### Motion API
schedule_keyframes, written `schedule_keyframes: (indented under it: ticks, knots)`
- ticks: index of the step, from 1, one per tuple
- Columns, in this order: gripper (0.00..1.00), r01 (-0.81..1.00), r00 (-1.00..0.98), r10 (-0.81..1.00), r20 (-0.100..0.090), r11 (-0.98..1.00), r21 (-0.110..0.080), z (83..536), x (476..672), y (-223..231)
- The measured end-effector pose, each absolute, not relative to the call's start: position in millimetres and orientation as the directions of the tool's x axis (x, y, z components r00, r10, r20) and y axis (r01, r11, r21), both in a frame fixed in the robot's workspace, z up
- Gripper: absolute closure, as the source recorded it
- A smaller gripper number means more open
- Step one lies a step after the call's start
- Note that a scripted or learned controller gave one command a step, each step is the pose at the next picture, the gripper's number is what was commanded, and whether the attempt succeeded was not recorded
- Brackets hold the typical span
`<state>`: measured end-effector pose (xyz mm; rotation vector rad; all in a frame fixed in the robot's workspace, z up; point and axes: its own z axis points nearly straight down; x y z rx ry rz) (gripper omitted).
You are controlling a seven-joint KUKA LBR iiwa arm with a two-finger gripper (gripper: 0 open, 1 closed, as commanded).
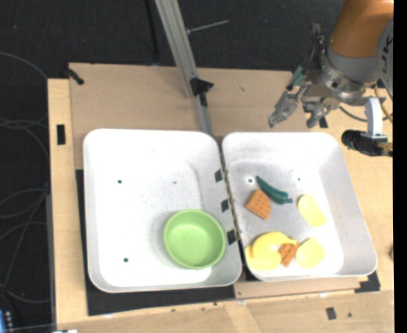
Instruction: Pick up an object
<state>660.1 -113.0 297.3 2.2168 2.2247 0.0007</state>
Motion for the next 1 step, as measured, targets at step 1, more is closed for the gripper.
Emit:
schedule_keyframes:
  ticks: [1]
  knots:
    - [0.0, 1.0, -0.004, 1.0, -0.001, 0.004, 0.001, 297.3, 660.0, -113.2]
